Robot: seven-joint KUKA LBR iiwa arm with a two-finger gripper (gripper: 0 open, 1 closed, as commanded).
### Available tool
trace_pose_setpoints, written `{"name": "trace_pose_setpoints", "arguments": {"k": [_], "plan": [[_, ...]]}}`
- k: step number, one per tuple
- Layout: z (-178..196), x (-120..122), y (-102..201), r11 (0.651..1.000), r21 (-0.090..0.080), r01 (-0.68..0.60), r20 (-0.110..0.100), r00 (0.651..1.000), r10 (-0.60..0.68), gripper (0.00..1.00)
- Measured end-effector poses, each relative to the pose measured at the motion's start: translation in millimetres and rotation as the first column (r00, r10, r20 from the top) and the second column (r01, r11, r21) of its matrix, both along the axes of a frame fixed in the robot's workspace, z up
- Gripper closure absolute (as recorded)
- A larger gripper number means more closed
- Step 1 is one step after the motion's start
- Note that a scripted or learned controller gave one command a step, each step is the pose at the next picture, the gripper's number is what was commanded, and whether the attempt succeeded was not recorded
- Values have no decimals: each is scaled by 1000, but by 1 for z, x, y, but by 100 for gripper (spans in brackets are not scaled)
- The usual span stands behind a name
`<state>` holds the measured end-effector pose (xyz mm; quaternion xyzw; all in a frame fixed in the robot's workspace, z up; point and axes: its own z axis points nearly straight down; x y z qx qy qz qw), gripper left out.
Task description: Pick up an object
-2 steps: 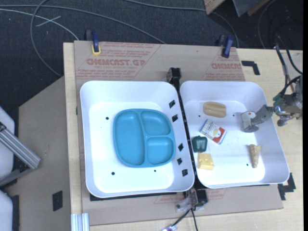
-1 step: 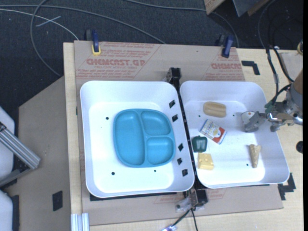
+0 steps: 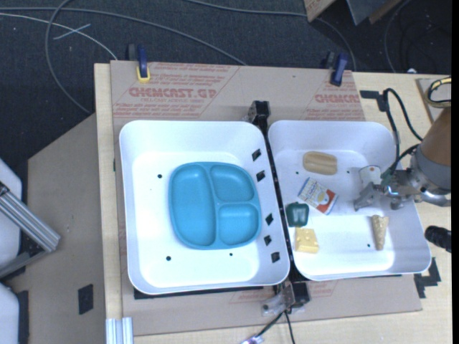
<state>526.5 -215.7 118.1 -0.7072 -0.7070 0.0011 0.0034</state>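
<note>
Two white bins sit side by side on a bench. The left bin holds a blue divided tray at its centre. The right bin holds loose items scattered for picking: a bread roll near the far edge, a red-and-white packet, a green block, a yellow cheese piece at the left edge, and a cone near the right edge. The gripper hangs low just beyond the cone, probably the nearest target; whether its grasp is apart or together cannot be told.

divided plate in left bin
</note>
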Motion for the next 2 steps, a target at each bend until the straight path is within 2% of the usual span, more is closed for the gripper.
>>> {"name": "trace_pose_setpoints", "arguments": {"k": [1, 2], "plan": [[-35, 0, 3, 1000, 4, -3, 2, 1000, 3, 0], [-22, 1, 1, 1000, 0, -2, 5, 1000, 2, 100]]}}
